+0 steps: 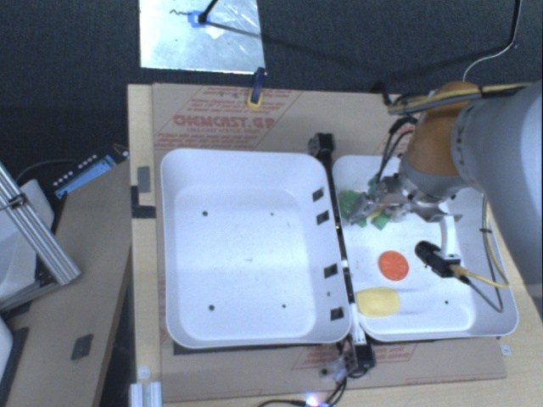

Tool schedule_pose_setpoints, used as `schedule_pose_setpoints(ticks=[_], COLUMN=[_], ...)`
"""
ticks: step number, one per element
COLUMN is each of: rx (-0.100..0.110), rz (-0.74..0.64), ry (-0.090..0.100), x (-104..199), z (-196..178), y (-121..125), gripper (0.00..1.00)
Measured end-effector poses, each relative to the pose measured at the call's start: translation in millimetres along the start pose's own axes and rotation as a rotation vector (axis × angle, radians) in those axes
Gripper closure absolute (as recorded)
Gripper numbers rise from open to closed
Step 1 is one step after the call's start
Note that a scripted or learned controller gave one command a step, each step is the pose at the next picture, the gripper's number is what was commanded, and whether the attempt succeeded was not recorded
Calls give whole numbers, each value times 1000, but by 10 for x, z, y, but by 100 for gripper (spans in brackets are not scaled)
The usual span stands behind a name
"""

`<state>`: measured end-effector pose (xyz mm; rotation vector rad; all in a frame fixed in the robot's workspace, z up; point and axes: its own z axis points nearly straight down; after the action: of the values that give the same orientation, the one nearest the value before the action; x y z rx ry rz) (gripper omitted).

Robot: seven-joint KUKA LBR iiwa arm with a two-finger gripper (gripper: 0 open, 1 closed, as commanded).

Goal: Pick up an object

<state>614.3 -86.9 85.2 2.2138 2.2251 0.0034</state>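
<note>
Nearest the bottom of the frame, in my right bin (488,316), a yellow lump (377,302) lies by the lower left corner, close to the divider between the bins. Just above it, nearer the bin's middle, sits an orange disc (393,265), apart from the lump. To the right of the disc a small black part (434,259) of my wrist gear hangs over the bin floor, with a yellow cable (485,280) looping off toward the right rim.

Higher up, my claw (373,203) reaches in from the right and points left, low over the upper left part of the right bin. It is right at a cluster of green pieces (351,203); one piece shows to its left by the divider and another just below it. I cannot tell how far apart my tips are, or whether anything green is actually caught between them.

The left bin (182,227) fills the middle of the frame, white with a few dark dots on its floor.

Beyond both bins the desk (221,117) carries brown cardboard with red print, and at the upper left lies a shiny sheet (170,24).
</note>
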Motion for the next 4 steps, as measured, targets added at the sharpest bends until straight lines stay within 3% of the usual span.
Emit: schedule_pose_setpoints(ticks=[1, 2, 3, 4], rx=[-1, -6, -6, 6], rz=[0, -1, -2, 4], ry=[0, -2, -3, 0], x=[20, 5, 3, 30], z=[-1, -156, -141, 19], y=[242, 257, 253, -71], gripper=[0, 100, 0, 0])
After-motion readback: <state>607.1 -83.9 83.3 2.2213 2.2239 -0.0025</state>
